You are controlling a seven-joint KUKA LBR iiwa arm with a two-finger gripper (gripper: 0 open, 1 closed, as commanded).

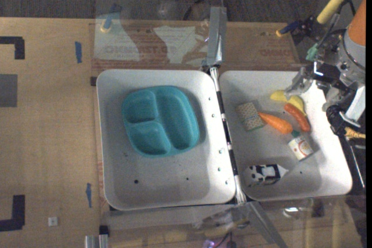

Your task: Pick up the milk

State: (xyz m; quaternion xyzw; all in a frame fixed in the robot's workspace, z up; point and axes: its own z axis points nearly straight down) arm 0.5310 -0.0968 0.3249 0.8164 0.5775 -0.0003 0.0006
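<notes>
The milk [266, 173] is a small carton with black-and-white cow patches. It lies on its side near the front left corner of the right bin [331, 177]. My gripper [300, 83] hangs over the far right part of that bin, just above a yellow banana [289, 100]. It is well behind and to the right of the milk and does not touch it. The arm's grey wrist with its orange band [356, 32] comes in from the right edge.
The right bin also holds a tan square cracker [250, 115], a carrot [275, 122], a red-orange sausage-like piece [297, 117] and a small white bottle [300, 147]. In the left bin [116, 183] lies a teal divided plate [161, 120]. A metal divider [224, 136] separates the bins.
</notes>
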